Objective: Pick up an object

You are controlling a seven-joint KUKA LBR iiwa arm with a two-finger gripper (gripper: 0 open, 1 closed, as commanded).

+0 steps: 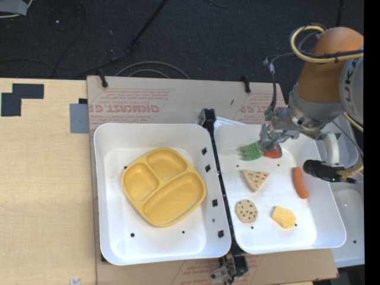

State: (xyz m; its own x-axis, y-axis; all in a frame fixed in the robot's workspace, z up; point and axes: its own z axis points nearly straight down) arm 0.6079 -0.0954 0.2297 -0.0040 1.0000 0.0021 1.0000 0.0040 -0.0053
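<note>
Green toy (251, 152) and red toy (273, 153) lay side by side at the back of the right bin (332, 233). Directly above them was the gripper (271, 140), its state impossible to tell.

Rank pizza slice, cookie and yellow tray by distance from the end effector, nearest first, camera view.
From the end effector at the right bin's back:
1. Pizza slice, right bin, just in front of it.
2. Cookie, right bin, nearer the front edge.
3. Yellow tray, left bin, across the divider.
</note>
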